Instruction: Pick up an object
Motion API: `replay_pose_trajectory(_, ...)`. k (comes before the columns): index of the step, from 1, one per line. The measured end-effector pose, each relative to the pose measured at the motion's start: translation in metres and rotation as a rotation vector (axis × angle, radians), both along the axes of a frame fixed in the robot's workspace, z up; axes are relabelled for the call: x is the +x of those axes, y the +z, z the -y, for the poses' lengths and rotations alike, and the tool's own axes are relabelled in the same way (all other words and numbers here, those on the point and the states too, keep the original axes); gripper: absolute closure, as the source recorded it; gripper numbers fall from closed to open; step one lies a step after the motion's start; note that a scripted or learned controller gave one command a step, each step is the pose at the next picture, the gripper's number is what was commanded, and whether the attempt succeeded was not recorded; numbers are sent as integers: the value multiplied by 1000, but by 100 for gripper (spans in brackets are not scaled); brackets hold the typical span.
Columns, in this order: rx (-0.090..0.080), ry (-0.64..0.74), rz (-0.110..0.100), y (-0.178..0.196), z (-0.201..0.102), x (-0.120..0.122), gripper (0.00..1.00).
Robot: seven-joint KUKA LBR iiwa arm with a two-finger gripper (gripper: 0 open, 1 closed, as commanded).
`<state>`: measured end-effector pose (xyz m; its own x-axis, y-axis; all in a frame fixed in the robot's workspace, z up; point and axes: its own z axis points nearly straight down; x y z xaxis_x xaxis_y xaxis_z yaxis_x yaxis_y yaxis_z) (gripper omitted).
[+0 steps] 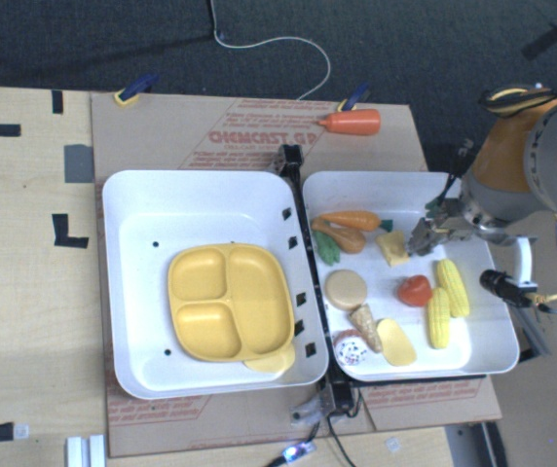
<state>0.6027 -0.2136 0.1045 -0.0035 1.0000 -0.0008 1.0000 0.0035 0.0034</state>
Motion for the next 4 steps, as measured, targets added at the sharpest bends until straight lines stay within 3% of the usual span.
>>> replay_pose_trajectory(2,-1,-1,1,117,1,-1,100)
replay_pose_trajectory(4,3,3,-3,121,-94,25,100)
